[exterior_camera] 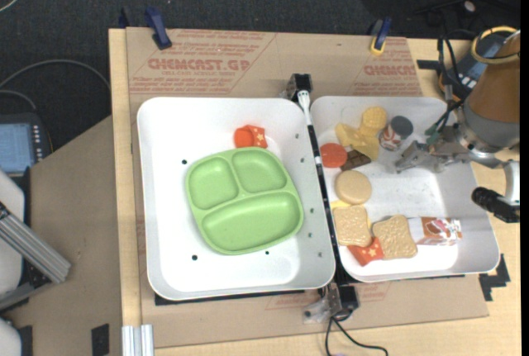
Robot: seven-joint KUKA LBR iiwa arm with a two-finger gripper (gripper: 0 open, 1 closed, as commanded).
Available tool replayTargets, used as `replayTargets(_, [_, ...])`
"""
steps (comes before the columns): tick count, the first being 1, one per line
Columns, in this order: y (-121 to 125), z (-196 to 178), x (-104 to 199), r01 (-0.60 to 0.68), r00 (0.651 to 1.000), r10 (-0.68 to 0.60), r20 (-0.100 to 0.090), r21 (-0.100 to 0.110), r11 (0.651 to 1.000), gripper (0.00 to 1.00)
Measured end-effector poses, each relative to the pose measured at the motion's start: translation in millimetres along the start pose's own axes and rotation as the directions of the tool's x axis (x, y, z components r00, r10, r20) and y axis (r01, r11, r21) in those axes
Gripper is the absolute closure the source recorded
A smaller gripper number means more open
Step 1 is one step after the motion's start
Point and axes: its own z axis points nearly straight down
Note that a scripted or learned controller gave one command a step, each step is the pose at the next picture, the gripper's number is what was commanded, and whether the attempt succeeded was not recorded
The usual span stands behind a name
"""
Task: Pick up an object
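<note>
While the grey arm (494, 102) with its orange band reaches in from the right over the far part of the right bin (463, 263), its gripper (411, 156) hangs low above that bin's floor, pointing left toward a small grey cylinder (399, 130). Whether its fingers stand wide or narrow cannot be told from this slant, and nothing shows between them.

Items for picking lie mostly in the right bin. At its far left sits a yellow cluster (358, 137), with a round yellow piece (374, 116) just beyond it. A red disc (333, 154) rests near the divider, touching a dark brown piece (357, 159). Nearer lies a pale round cookie (354, 187), then a square cracker (350, 224), and just beside it a slice of toast (395, 235) with a small red piece (369, 250) tucked at their near edges. A red-and-white packet (439, 230) lies to the right of the toast, apart from it.

The left bin (165, 247) holds a green divided plate (242, 200), tilted a little in the bin's middle. An orange piece (250, 136) lies just beyond the plate's far edge.

Both bins rest on a brown board (215, 61) printed with red lettering, held by blue clamps (157, 28) at its far edge.
</note>
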Motion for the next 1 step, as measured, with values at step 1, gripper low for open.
replayTargets(1, [75.4,2.0,64.3,0.013,1.000,-0.013,0.012,0.015,1.000,0.00])
